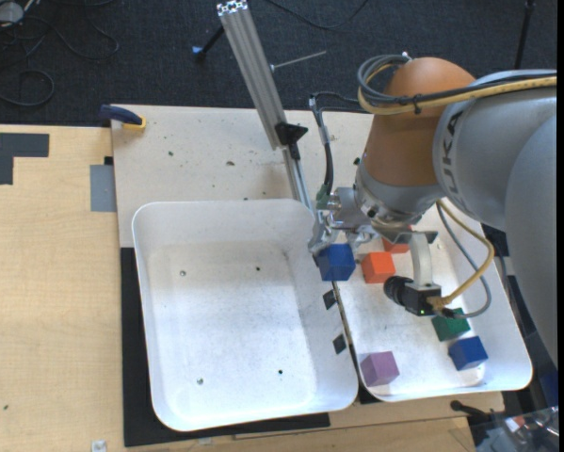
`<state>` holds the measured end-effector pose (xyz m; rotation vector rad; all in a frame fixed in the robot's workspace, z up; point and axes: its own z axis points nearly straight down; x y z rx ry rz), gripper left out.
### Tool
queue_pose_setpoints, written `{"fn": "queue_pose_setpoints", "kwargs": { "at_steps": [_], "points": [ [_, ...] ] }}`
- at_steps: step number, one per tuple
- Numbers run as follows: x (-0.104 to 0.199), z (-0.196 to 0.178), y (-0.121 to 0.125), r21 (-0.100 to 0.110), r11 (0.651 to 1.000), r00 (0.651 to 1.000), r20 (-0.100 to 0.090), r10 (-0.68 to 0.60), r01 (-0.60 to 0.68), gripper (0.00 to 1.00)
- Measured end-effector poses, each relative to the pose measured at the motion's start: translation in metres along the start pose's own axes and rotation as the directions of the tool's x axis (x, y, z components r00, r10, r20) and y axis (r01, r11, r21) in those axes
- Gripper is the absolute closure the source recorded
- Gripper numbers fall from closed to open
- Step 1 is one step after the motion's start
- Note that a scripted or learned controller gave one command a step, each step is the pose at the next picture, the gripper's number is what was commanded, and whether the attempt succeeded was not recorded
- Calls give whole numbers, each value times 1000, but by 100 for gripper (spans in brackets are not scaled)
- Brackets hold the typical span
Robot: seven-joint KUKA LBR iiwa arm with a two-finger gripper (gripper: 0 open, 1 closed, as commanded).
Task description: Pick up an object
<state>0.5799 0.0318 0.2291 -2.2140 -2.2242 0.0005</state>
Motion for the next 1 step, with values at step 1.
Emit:
{"fn": "queue_pose_setpoints", "kwargs": {
  "at_steps": [1],
  "points": [
    [53,-10,12,0,1000,1000,0,0,0,100]
  ]
}}
